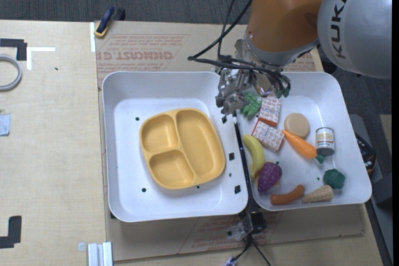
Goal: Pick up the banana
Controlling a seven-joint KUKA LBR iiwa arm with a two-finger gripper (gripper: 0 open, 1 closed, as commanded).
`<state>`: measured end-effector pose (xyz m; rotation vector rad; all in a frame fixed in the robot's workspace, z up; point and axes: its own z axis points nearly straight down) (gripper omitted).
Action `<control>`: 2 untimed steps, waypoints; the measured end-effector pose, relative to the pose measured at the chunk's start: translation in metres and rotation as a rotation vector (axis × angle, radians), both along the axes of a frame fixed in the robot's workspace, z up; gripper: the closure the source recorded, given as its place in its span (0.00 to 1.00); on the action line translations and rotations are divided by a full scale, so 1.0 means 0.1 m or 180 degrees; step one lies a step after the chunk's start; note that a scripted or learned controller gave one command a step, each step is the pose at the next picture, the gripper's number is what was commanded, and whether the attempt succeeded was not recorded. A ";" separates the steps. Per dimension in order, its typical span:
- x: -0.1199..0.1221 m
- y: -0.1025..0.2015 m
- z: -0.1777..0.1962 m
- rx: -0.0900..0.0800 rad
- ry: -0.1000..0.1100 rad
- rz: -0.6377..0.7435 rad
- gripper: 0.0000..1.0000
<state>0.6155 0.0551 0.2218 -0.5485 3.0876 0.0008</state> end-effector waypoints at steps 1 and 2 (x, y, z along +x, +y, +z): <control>0.00 0.00 0.00 0.0000 0.0001 0.0001 0.00; -1.05 -0.01 -0.08 -0.0004 0.0011 0.0752 0.00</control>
